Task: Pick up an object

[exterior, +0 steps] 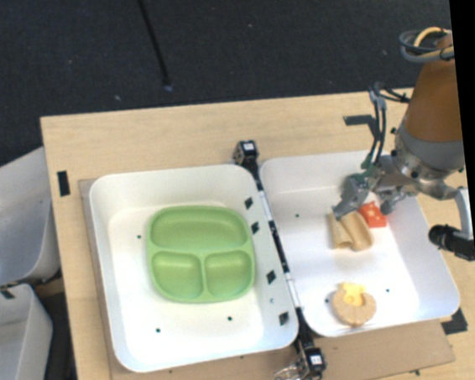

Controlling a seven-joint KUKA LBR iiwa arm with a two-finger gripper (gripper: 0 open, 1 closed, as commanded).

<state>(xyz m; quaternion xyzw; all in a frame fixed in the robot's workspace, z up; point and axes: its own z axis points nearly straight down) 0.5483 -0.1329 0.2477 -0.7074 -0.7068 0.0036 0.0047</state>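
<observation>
Worktop: pale wood, bearing two white bins side by side.
Left bin: holds a green divided plate.
Right bin: tan roll, small red block, round yellow-topped pastry.
Claw: spread apart, gripping nothing, hanging just over the red block.
Tan roll: just left of the claw, long axis roughly up-down in view.
Writing: none legible.

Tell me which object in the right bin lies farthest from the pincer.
The round tan and yellow item, near the bin's front edge. The tan block and the small red piece lie right beside the pincer.
</observation>
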